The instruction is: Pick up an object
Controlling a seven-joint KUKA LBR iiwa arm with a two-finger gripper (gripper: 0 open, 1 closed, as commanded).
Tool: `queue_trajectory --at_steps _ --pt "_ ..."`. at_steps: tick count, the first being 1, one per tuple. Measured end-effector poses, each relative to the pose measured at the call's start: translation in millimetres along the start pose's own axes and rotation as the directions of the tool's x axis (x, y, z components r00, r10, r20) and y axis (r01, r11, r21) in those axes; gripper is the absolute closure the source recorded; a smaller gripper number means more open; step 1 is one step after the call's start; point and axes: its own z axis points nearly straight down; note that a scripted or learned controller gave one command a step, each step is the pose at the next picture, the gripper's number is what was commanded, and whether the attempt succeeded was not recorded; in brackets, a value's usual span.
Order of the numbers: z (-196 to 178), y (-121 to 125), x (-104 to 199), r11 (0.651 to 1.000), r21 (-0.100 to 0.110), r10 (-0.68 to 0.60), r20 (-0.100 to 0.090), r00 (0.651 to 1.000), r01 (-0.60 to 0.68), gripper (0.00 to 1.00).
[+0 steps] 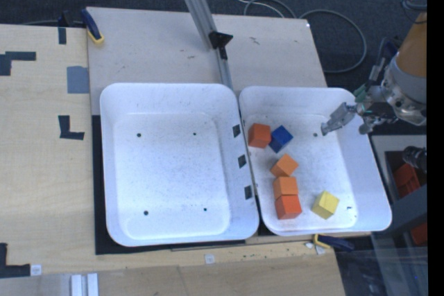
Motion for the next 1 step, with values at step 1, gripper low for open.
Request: queue_trajectory --at_steps 1 --pt "123.7 1.4 33.2 1.000 0.000 0.002 0.000 1.000 -0.002 0.00"
